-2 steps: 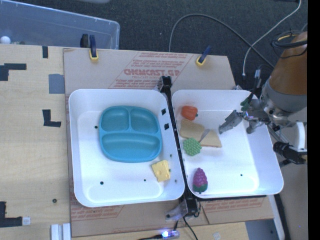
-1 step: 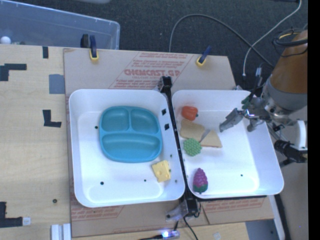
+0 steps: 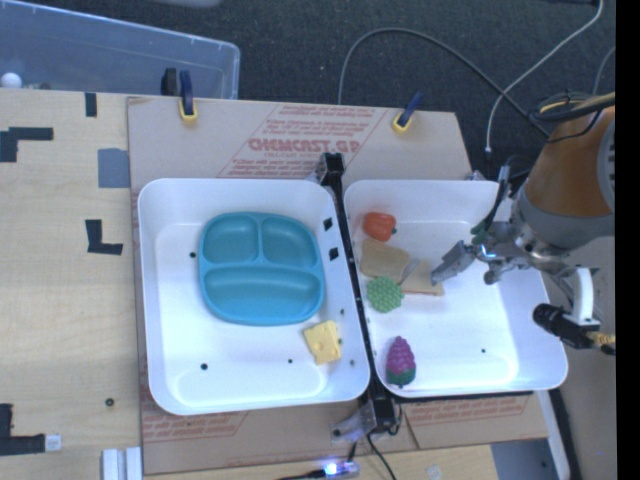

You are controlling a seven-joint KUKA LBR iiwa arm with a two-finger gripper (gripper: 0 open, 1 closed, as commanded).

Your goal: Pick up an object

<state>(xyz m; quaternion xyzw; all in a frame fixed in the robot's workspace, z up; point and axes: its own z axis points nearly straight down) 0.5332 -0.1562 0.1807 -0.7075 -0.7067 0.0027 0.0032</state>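
One flat tan bread slice (image 3: pixel 386 260) beside a green ball (image 3: pixel 385 294); claw (image 3: pixel 452 264) state unclear.

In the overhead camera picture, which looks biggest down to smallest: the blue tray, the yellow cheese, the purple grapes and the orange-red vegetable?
1. Blue divided tray, by far the largest.
2. Yellow cheese wedge, purple grapes and orange-red vegetable: all three look much alike in size, too close to rank.

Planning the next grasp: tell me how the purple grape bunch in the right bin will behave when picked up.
The purple grape bunch looks like moulded toy food, so probably stiff and light. Its bumpy, rounded surface may slip from the claw. Lying free on the right bin floor, it could roll if nudged.
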